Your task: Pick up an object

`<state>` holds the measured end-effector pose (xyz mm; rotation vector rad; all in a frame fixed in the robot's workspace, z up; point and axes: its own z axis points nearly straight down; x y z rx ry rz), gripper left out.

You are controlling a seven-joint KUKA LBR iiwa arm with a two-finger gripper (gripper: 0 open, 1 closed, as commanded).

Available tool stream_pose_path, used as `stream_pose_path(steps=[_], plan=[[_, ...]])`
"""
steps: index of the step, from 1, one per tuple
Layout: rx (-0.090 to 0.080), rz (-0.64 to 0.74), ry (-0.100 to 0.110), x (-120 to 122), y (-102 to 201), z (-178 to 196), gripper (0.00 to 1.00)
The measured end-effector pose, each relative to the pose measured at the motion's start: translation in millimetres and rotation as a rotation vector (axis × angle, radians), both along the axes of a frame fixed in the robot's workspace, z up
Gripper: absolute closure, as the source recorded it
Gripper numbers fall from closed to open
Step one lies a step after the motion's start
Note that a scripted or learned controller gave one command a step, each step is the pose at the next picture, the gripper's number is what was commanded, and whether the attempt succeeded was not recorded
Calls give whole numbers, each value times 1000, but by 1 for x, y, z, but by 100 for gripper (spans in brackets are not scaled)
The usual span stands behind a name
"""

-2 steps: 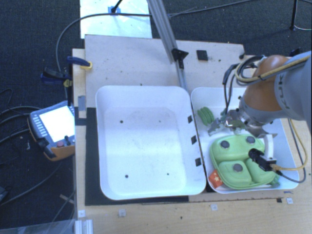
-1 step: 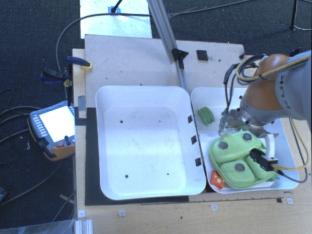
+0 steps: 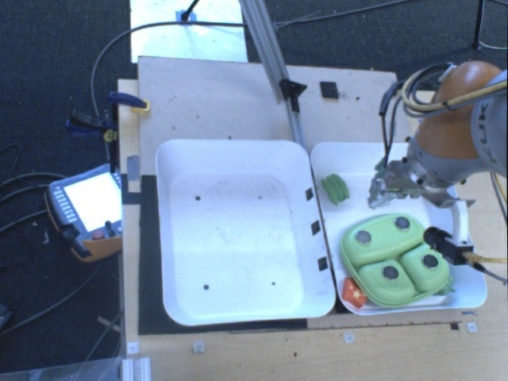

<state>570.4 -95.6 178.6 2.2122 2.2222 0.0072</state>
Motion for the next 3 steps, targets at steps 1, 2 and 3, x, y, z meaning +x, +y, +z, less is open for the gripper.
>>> stream_pose_path(steps=[1,2,3], plan=[[-1,-1,-1,7,-8,59,100],[1,0,3,9,-8,82,100],[3,5,6,-5,40,86,100]])
